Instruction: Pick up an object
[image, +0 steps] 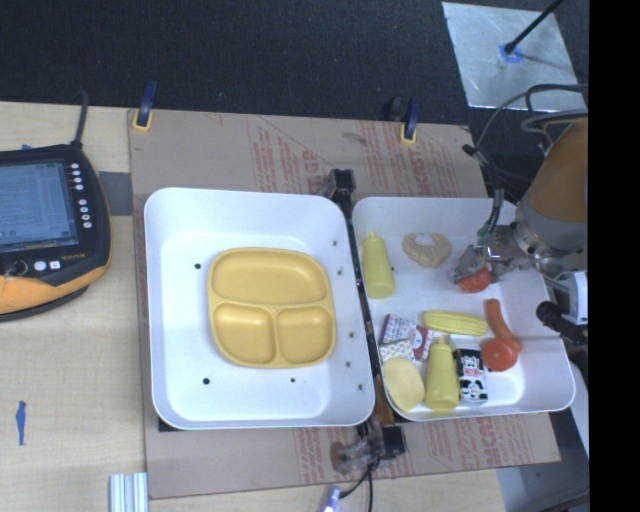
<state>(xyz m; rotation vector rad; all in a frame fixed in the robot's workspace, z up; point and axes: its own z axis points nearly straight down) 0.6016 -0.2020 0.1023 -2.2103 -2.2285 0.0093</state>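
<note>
My gripper (477, 266) hangs over the upper right part of the right bin (540, 400), reaching in from the right. A small red object (476, 282) lies right at its tip, partly covered by it. Whether the red object is gripped does not show. Other objects lie in the same bin: a beige pastry (427, 249) just left of the gripper, a yellow bottle (377, 265), a corn cob (455, 322), an orange sausage (496, 316), a red tomato (501, 353), a black-and-white carton (470, 376) and a second yellow bottle (440, 372).
The left bin (180, 380) holds a yellow divided plate (272, 305). A tablet controller (45, 225) rests on the bench at far left. A yellow lemon-like piece (402, 384) and a small red-and-white packet (400, 338) lie near the right bin's left wall.
</note>
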